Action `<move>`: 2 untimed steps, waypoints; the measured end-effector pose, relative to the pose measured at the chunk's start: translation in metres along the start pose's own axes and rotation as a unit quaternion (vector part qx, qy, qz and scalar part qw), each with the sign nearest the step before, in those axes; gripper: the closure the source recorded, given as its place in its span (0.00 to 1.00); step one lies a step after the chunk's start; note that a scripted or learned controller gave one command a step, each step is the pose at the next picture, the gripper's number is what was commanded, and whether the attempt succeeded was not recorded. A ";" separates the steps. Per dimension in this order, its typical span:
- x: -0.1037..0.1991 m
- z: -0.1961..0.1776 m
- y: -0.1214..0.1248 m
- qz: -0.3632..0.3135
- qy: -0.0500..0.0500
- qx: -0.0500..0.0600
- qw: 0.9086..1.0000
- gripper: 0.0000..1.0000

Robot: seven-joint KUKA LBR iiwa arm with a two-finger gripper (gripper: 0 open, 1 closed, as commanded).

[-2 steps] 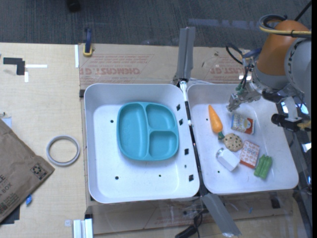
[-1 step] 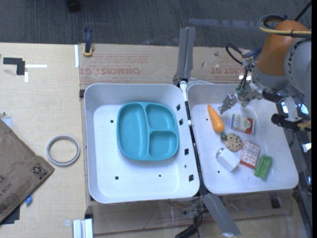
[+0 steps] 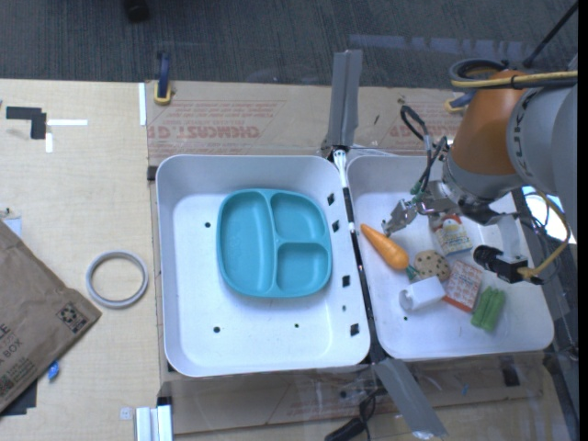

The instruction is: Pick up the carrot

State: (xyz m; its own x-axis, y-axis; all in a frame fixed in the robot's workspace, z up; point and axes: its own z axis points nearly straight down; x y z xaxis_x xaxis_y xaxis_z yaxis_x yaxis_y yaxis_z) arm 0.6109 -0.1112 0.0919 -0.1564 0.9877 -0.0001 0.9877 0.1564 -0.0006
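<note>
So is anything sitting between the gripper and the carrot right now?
Nothing visible does. The gripper hangs in the right white bin, just up and right of the orange carrot, with bare bin floor between them. The round brown cookie and white block lie on the carrot's far side.

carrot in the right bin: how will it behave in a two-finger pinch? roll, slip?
The carrot looks like a smooth, tapered toy, so it is probably stiff and light. Its rounded body lies flat on the right bin floor, so a nudge may roll it. The taper may let it slip toward the thin end; pinching the thick middle seems safer.
</note>
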 end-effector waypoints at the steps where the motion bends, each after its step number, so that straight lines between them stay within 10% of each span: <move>1: 0.009 0.001 -0.066 0.124 0.001 0.002 0.992 0.00; 2: 0.078 -0.099 -0.060 0.123 0.000 0.001 0.992 0.00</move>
State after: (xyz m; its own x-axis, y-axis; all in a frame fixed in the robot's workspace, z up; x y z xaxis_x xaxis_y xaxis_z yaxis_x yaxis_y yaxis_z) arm 0.5395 -0.0433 0.1911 0.0886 0.9961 -0.0010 0.9961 -0.0886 -0.0016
